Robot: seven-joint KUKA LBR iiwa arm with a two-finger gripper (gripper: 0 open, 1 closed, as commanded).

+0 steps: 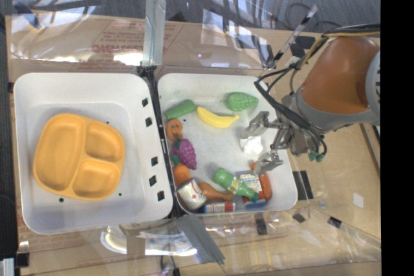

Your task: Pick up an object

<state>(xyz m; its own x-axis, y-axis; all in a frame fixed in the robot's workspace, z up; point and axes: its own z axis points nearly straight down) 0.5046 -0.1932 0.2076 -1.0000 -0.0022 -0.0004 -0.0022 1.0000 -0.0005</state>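
While arm reaches in from right, jaws [264,140] hang spread apart over right bin [213,82], grasping nothing, white object [253,144] between them. Banana [216,118] and green bumpy fruit [242,101] lie just left; grapes [186,153], bottles heaped at near edge. Yellow divided plate [79,156] sits in left bin [39,88].
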